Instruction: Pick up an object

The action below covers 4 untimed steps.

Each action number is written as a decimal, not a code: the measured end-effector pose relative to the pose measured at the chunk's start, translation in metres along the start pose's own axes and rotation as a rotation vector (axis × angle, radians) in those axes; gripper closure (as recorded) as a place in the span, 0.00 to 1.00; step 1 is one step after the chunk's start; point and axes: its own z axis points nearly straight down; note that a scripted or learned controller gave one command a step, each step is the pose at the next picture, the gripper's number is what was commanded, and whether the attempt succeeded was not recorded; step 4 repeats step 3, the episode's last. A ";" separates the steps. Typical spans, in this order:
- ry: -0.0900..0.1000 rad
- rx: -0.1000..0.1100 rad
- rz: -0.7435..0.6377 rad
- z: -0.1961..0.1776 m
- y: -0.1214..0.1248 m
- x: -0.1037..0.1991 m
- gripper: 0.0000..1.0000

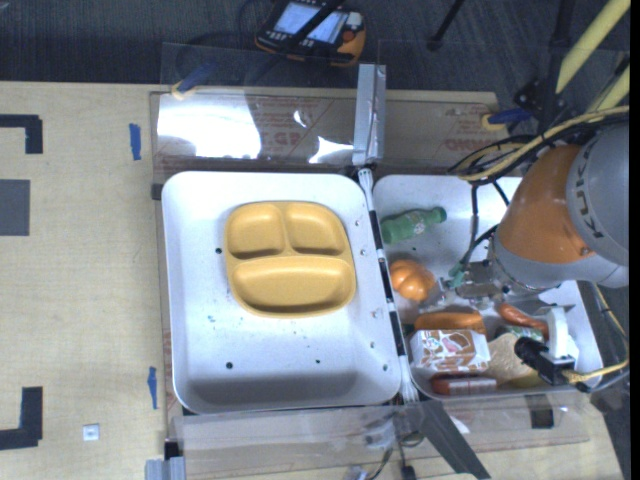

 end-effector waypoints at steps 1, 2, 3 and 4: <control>-0.004 -0.004 0.038 0.000 -0.045 -0.059 0.00; -0.003 -0.005 0.039 -0.008 -0.044 -0.059 1.00; 0.000 0.008 -0.020 -0.110 0.019 -0.017 1.00; 0.000 0.008 -0.020 -0.110 0.019 -0.017 1.00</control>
